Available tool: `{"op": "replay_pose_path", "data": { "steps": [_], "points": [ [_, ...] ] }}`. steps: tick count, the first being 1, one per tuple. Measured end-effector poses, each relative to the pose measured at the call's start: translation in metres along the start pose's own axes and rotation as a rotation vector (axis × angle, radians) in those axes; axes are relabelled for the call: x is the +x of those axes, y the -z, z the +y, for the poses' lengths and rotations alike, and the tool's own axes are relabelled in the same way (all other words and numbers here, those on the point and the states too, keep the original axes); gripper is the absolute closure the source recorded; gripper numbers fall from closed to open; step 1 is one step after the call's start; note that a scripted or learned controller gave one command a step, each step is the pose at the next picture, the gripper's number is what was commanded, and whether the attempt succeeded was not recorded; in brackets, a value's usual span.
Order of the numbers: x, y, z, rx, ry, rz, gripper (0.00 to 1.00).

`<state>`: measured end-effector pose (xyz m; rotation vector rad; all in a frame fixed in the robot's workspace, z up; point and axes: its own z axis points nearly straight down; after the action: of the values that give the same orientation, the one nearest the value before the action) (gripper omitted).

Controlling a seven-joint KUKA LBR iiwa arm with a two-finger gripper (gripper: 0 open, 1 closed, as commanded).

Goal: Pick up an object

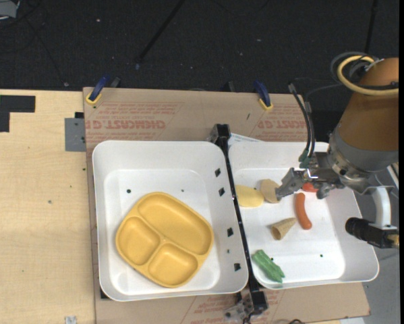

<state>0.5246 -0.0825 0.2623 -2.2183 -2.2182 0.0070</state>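
Orange-red plastic hot dog [303,211] in right white bin [353,265], long axis roughly 12-to-6, just at 6 o'clock of gripper [301,182]; fingers apart, nothing between them; short drop needed

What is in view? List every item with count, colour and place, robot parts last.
bins: two, white, side by side on the bench
divided plate: one, yellow, in the left bin
yellow piece: one, pale yellow, right bin, by the divider
tan piece: one, beige, right bin, next to the yellow piece
cone: one, tan, middle of right bin
sausage: one, red-orange, right bin
green item: one, green, near edge of right bin
clamps: two, blue and yellow, far edge of cardboard
arm: one, grey and orange, over right bin
claw: one, above the right bin
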Motion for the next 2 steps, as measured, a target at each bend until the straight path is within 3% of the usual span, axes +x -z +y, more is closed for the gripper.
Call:
{"op": "replay_pose_path", "data": {
  "steps": [1,2],
  "points": [
    [0.0,0.003,0.001,-0.006,0.0,0.0,0.0],
    [-0.008,-0.044,-0.002,-0.002,0.0,0.0,0.0]
  ]
}}
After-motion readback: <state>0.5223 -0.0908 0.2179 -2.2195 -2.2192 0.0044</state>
